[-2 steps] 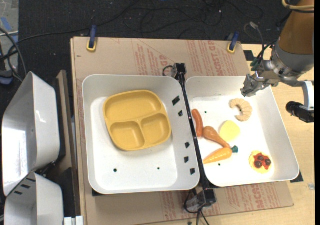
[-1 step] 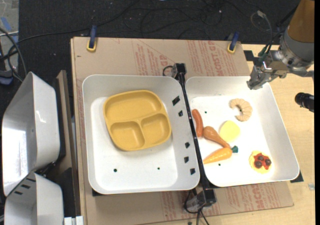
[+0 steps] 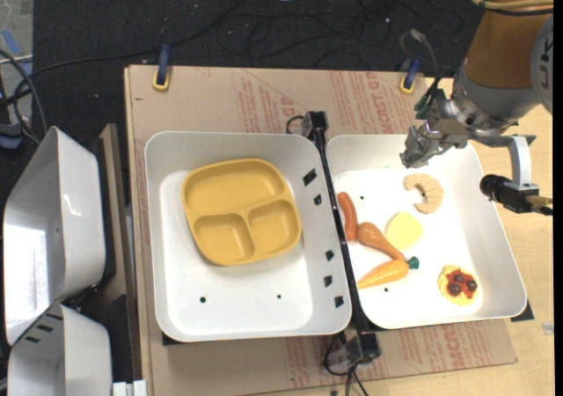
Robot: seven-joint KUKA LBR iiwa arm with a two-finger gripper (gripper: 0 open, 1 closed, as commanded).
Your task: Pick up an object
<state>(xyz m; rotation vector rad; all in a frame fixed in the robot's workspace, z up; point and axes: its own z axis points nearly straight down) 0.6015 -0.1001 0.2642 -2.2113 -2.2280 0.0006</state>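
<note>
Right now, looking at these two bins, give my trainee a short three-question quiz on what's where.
1. True or false: the yellow divided plate lies in the left bin.
2. Which item lies nearest the end effector? A) the carrot B) the shrimp C) the small tart
3. Fill in: the sausage lies along the ___ edge of the right bin, as the camera sees it.

Key: 1 true. 2 B, the shrimp, just below the end effector in the picture. 3 left, beside the divider between the bins.
</note>
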